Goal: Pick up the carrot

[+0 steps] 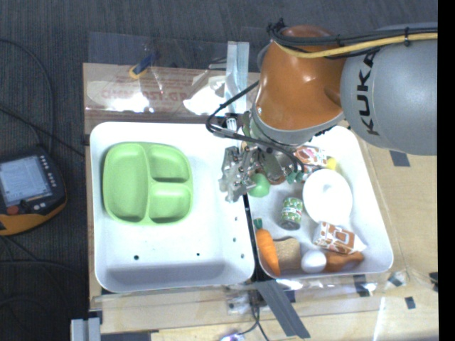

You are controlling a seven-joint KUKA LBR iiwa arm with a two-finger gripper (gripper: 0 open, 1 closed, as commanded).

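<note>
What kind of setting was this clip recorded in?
Most likely a robotics lab bench: a KUKA arm reaches over two white bins, toy food such as a carrot fills one, and a control pendant lies on the carpet.

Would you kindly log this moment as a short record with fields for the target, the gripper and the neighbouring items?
target: orange carrot, lying in right white bin, near its front left corner
gripper: metal two-finger gripper, above the divide between bins, apart from carrot
left bin: green divided plastic plate
beside carrot: white egg, small green can
</note>
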